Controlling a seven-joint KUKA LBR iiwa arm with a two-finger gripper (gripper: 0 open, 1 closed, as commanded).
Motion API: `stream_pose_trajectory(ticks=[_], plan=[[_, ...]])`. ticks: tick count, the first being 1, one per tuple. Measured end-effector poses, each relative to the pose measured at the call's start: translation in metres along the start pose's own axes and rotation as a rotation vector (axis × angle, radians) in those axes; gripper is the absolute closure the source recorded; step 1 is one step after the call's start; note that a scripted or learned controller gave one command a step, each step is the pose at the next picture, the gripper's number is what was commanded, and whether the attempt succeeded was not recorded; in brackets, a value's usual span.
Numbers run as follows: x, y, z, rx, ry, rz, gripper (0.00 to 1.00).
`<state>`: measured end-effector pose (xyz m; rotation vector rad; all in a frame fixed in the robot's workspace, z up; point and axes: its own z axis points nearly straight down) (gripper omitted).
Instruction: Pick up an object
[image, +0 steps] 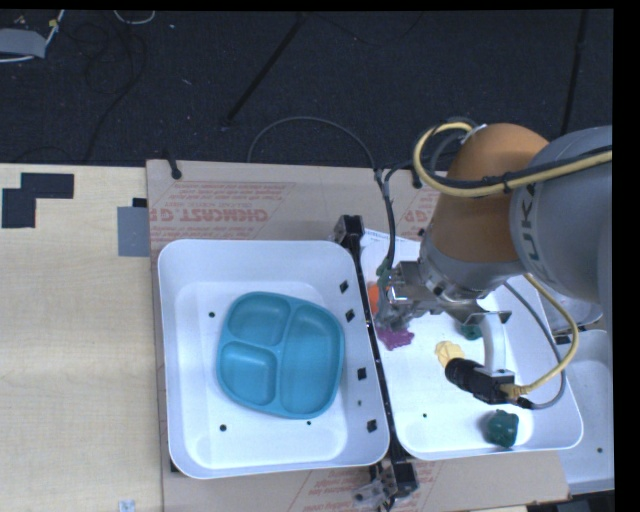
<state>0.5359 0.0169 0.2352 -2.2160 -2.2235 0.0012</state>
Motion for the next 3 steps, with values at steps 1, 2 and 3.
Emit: stream_pose_trajectory(ticks=[1,2,3], plan=[[0.044,0.009,0.011,0.002,-0.001,0.0,1.0],[0.093,0.027,0.02,0.001,-0.001,-0.001,1.0],[0.091,0.026,0.02,0.002,-0.002,0.0,0.0]])
